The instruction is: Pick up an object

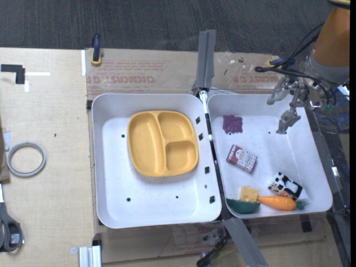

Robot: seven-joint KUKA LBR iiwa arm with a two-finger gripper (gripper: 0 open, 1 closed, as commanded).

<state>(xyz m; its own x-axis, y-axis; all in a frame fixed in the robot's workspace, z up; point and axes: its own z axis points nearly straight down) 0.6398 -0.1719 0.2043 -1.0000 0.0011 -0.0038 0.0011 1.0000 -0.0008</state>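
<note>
Arm: grey, with an orange band (335,29), reaching in at the bench's far right corner, above the right bin's far right corner.
Gripper (282,111): hangs over the far right part of the right bin, nothing between its fingers.
Fingers (287,119): two metal prongs set apart, open, pointing down toward the bin floor.
Right bin (320,166): shallow and white, on the right half of the bench, holding all the small objects.
Purple object (232,124): lies in the far left part of the right bin, near the wall shared with the left bin, well apart from the gripper.
Red and white packet (241,158): lies flat toward the middle of the right bin, tilted, just nearer than the purple object.
Black and white object (286,186): near the right bin's near right corner, just beyond the carrot.
Carrot (278,203): orange with a green end, lying along the right bin's near edge.
Yellow piece (249,194): at the near edge, touching the green bowl.
Green bowl (243,206): at the right bin's near left corner, beside the carrot's tip.
Left bin (108,199): white, alongside the right bin.
Yellow divided plate (163,143): three compartments, resting in the far middle of the left bin.
Grey ring (25,159): on the bare bench near its left edge.
</note>
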